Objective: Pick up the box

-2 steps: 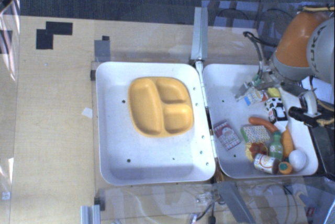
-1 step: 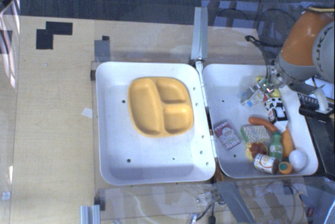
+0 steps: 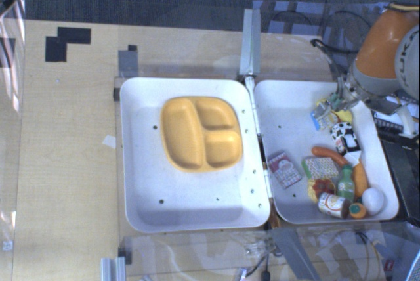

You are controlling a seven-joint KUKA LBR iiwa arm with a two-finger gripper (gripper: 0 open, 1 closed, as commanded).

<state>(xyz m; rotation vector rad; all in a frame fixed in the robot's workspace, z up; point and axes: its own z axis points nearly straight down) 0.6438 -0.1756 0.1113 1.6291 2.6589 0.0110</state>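
Observation:
A small flat box (image 3: 283, 169) with a pink and white print lies tilted on the floor of the right bin (image 3: 282, 109), near its left wall. My gripper (image 3: 340, 97) hangs over the far right part of that bin, well away from the box, up and to its right. It is just above a blue and yellow packet (image 3: 325, 110). The grey arm with its orange band (image 3: 387, 43) comes in from the upper right.
A yellow divided plate (image 3: 200, 132) rests in the left bin (image 3: 141, 161). The right bin's near right corner holds a sausage (image 3: 328, 155), a patterned packet (image 3: 321, 169), a green bottle (image 3: 346, 182), a can (image 3: 331, 205), a white egg (image 3: 373, 199) and a black-and-white item (image 3: 344, 135).

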